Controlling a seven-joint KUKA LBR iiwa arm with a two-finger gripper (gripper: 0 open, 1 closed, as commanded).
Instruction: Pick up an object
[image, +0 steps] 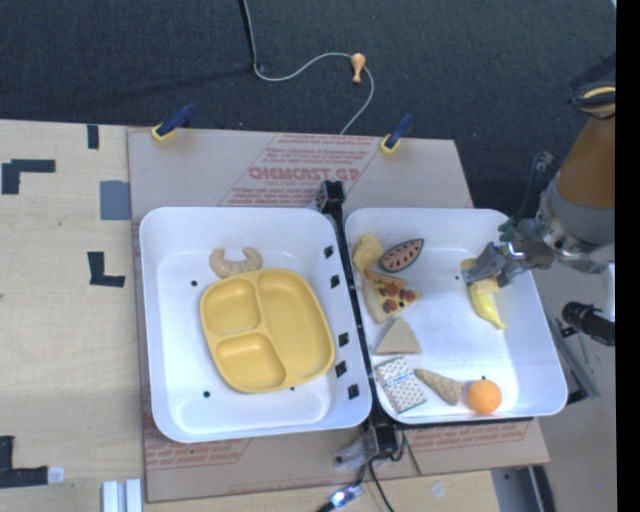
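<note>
- Looking down at a slant on a bench, two shallow white bins sit side by side on a sheet of brown cardboard (300, 175) printed with red lettering.
- The left bin (165, 300) holds a yellow divided plate (266, 330) with three compartments, and a tan curved biscuit-like piece (235, 262) lies just beyond the plate's far edge.
- The right bin (530, 385) holds a scatter of toy food.
- Near its left wall lie a brown oval piece with dark seeds (401, 254), a yellow slice with red and brown toppings (385, 290), and a pale tan wedge (399, 338) below them.
- Along its near edge sit a small checked packet (399, 385), a cone-shaped piece (438, 384) and an orange ball (484, 396), the cone and ball nearly touching.
- A yellow banana (487, 302) lies towards the right wall of that bin.
- The grey arm (585, 190) reaches in from the right, and its gripper (484, 268) sits low over the top end of the banana.
- Its dark fingers look slightly parted, but whether they pinch the banana or merely rest by it cannot be told.
- Two blue-and-yellow clamps (173, 122) hold the cardboard's far edge, and a thin white cord (310, 65) trails across the dark carpet beyond.
</note>
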